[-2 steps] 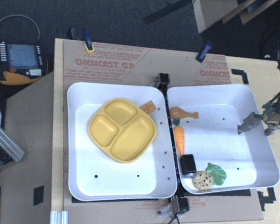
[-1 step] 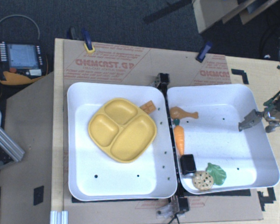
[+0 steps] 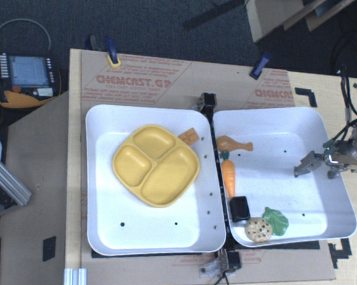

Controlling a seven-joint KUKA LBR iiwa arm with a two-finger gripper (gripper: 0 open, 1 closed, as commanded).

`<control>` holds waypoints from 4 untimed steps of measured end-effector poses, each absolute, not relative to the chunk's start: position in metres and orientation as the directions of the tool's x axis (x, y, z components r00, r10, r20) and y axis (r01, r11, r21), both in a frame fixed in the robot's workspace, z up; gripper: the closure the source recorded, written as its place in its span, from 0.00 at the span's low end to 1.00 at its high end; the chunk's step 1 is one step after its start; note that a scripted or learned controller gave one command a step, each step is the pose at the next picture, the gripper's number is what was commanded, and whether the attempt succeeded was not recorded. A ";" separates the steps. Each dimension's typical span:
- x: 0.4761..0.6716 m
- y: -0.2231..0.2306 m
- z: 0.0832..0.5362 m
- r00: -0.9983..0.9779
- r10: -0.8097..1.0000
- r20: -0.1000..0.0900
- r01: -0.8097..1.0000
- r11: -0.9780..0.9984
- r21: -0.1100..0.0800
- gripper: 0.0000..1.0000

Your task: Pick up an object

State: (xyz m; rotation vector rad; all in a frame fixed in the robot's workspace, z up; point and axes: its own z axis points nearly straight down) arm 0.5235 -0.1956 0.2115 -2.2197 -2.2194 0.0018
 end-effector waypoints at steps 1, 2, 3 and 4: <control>0.527 -0.191 0.169 0.000 1.000 0.001 1.000 0.000 -0.003 0.00; 0.523 -0.192 0.108 0.000 1.000 0.002 1.000 0.000 -0.003 0.00; 0.524 -0.193 0.122 0.000 1.000 -0.003 1.000 0.000 0.005 1.00; 0.531 -0.196 0.165 0.000 1.000 -0.001 1.000 0.000 0.002 1.00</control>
